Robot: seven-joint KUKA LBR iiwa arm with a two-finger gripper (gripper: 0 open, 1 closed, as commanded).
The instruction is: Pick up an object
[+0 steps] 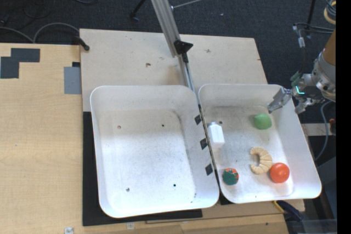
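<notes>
Green and round, the ball (pixel 262 121) lies in the right bin (pixel 307 156) just below-left of the tool (pixel 287 97) — whose opening I cannot tell — so a glancing descent could roll it off toward the croissant (pixel 261 159).

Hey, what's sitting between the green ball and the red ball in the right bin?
In the camera view, a tan crescent-shaped piece lies between the green ball and the red ball, close beside the red one.
</notes>
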